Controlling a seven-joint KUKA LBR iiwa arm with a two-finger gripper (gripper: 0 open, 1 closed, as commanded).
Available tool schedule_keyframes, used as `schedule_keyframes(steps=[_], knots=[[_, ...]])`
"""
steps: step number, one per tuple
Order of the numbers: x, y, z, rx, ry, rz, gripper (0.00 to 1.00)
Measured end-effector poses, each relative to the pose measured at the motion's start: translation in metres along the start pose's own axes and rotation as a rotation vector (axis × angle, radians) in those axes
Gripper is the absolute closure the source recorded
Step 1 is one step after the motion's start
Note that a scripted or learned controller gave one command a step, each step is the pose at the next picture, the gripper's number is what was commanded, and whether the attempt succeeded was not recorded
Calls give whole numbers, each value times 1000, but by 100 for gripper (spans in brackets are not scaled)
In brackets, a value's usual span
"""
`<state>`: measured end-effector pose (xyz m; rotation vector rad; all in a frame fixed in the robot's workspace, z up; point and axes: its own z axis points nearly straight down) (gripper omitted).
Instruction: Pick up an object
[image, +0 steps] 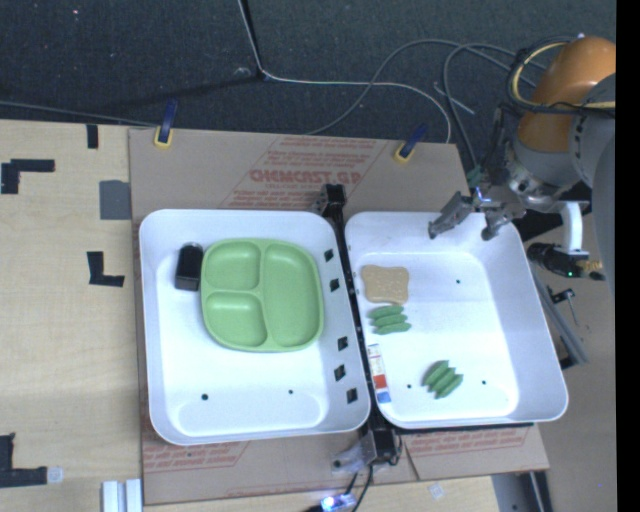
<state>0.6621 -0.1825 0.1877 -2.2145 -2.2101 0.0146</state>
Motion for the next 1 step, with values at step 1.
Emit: schedule_keyframes(steps=[1], knots=[[0, 3, -9, -15, -3, -3, 0]])
